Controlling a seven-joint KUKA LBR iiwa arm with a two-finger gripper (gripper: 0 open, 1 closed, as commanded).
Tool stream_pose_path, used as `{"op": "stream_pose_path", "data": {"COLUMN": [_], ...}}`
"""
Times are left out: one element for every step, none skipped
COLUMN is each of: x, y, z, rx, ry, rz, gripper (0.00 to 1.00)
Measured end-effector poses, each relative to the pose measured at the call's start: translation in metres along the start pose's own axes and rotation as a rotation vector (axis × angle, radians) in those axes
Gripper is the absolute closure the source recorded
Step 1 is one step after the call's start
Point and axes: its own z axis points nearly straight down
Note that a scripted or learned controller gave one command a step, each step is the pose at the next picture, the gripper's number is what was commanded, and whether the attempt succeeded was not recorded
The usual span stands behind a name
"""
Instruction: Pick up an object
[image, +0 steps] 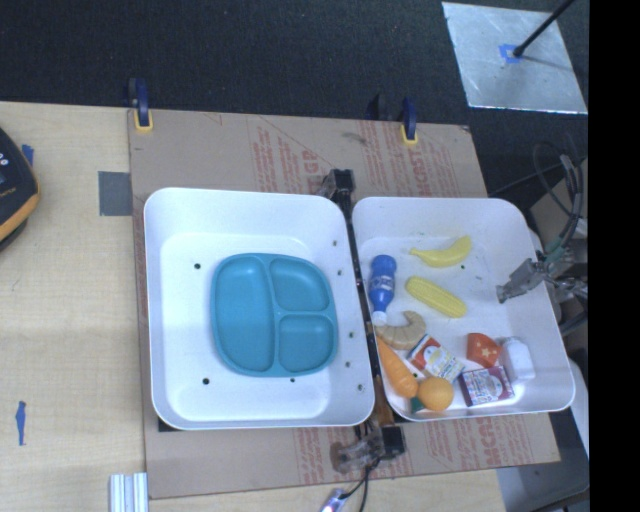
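Camera view, from above and at a slant, gives you two shallow white bins side by side on a cardboard-covered wooden surface (70, 300). Your left bin (170, 400) holds a teal plastic plate with three compartments (273, 314), lying flat near its middle. Your right bin (530, 235) carries the loose objects. Near its upper part a curved yellow banana (443, 252) lies tilted, and just below it sits a yellow corn cob (435, 296). Against the bin's left wall you see a small blue bottle with a white base (381, 281). Below that a tan croissant-shaped piece (401, 329) rests near an orange carrot (398, 370), and a round orange fruit (436, 394) sits at the carrot's lower end. Toward the lower right you find a red strawberry-like piece (482, 350), with red-and-white printed packets (486, 385) just beside it.

The gripper (520, 280) reaches in over the right bin's right-hand side, well apart from the corn cob and above the strawberry piece. You cannot tell whether it is open or closed, and nothing shows between its tips.
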Motion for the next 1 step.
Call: {"op": "stream_pose_path", "data": {"x": [0.059], "y": [0.0657], "z": [0.1401], "rx": [0.003], "ry": [0.0], "rz": [-0.002], "gripper": [0.0]}}
